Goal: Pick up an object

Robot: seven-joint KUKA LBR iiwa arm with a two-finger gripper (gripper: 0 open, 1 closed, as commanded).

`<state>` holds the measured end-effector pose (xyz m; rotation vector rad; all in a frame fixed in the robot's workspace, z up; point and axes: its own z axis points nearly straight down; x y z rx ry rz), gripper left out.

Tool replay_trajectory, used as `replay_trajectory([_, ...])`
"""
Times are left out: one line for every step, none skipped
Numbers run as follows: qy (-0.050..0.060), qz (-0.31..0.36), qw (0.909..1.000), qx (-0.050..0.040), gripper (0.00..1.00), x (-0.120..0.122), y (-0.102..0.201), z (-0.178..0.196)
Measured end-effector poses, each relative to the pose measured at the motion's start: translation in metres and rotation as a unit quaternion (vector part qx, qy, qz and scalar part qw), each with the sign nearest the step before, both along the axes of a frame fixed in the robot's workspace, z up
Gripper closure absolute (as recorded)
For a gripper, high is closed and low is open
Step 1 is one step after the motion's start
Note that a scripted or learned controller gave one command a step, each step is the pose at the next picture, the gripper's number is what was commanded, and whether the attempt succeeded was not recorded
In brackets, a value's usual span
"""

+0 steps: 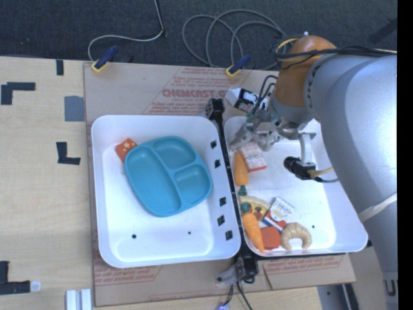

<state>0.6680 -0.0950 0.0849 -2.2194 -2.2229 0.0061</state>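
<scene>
My gripper (256, 136) hangs low over the far left corner of the right bin (322, 199), just above a small orange-and-white box (253, 159). An orange cylinder (240, 168) lies right beside that box, against the bin's left wall. Nearer the front of the same bin lie a carrot (251, 231), a croissant (297, 235), a yellow banana-like piece (254, 204), a white packet (281, 208) and a red block (271, 238). The grey wrist hides the gripper's tip.
The left bin (110, 225) holds a blue divided plate (169, 174) with an orange-red block (126, 149) at its far left corner. A black divider (222, 173) runs between the bins. Cables (219, 31) lie behind the bench.
</scene>
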Motion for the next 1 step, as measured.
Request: replay_trajectory([-0.002, 0.0, 1.0, -0.0001, 1.0, 0.0006, 0.0011, 0.0096])
